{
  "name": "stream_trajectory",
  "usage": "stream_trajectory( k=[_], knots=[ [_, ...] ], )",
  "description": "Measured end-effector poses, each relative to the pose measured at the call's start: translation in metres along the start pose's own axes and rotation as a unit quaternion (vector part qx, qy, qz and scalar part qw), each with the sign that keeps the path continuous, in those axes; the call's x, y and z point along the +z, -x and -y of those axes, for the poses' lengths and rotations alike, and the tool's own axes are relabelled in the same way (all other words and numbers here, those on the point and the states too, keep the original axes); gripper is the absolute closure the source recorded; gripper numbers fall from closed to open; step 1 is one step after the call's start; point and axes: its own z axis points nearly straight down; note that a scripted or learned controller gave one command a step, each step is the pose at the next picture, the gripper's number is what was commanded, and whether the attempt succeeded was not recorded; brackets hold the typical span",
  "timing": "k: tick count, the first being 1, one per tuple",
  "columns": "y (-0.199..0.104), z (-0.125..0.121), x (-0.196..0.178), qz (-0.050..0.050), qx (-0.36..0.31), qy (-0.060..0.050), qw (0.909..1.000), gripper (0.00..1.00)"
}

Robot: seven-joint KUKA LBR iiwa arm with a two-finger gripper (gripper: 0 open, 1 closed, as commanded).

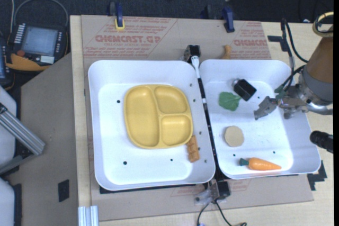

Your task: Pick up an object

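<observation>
The right bin (296, 161) holds a green leafy piece (229, 100), a small black block (244, 89), a tan round disc (233, 136) and an orange carrot (260, 164). My gripper (276, 109) hangs over the right part of this bin, to the right of the green piece and the black block and above the disc. Its fingers (263, 109) are spread, so it is open, and nothing sits between them. The grey arm with its orange band (320, 63) comes in from the right edge.
The left bin (106, 166) carries a yellow divided plate (158, 115) and a small brown food piece (193, 150) by the plate's lower right corner. Clamps and cables run along the bench's far edge. A black cable loops near the arm.
</observation>
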Motion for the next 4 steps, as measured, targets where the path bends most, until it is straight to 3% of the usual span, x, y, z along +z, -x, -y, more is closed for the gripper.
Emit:
stream_trajectory(
  k=[1, 3, 4],
  knots=[
    [0.0, -0.003, -0.006, 0.001, -0.002, 0.006, 1.0, 0.0],
    [0.006, 0.011, 0.089, 0.0, -0.001, 0.003, 1.0, 0.0],
    [0.005, 0.011, 0.109, 0.001, -0.001, 0.005, 1.0, 0.0]
  ],
)
